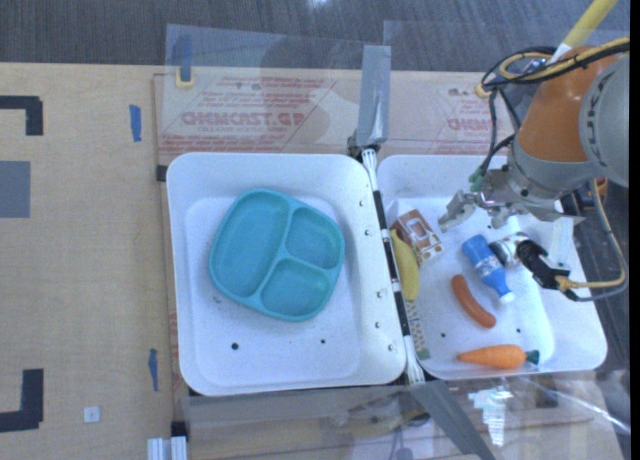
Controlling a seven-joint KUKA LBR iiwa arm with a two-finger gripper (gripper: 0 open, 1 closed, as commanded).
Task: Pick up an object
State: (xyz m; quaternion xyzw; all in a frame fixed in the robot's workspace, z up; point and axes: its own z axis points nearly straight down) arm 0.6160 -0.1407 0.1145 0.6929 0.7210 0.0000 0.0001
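In the right bin (570, 333) lie a small brown box (418, 233), a yellow banana (405, 266) along the left wall, a blue bottle (486, 262) with a white cap, a red-orange sausage (473, 302) and an orange carrot (492, 356). My gripper (478, 212) hangs over the upper middle of this bin, above the blue bottle and to the right of the brown box. It is open, with nothing between its fingers.
The left bin (200, 348) holds a teal divided plate (278, 254). A ridge (385, 278) separates the two bins. Black and yellow cables (560, 283) trail from the wrist over the right bin's right side.
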